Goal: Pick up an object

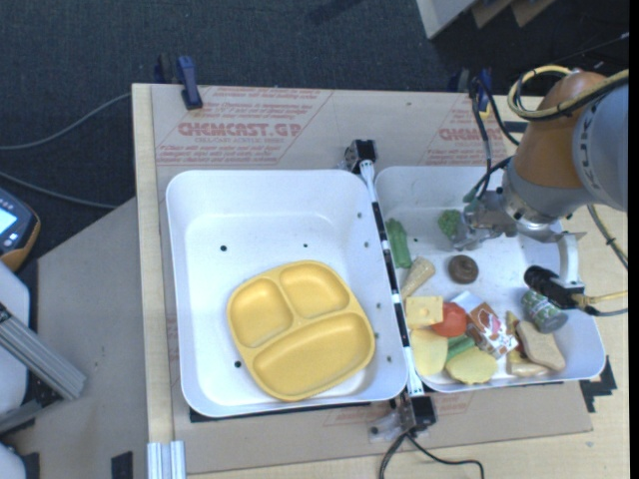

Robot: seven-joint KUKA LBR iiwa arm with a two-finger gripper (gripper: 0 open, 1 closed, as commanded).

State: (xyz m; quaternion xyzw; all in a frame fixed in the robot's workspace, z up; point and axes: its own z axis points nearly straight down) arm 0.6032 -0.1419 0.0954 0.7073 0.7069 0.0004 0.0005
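The right bin (589,352) holds several toy foods. A green leafy piece (449,225) lies near its back, and my gripper (477,220) is low right beside it, on its right; whether they touch is hidden by the wrist. Just in front lie a brown round piece (462,267), a green pickle (398,242) against the left wall and a beige wedge (417,273). Toward the front sit a yellow cheese block (423,310), a red piece (452,319), a red-and-white packet (488,330) and a bread slice (540,352).
The left bin (200,218) holds a yellow divided plate (300,329). A small can (545,312) lies by the right bin's right wall. The grey arm with its orange band (554,143) reaches in over the right bin's back right corner. Cables hang near the arm.
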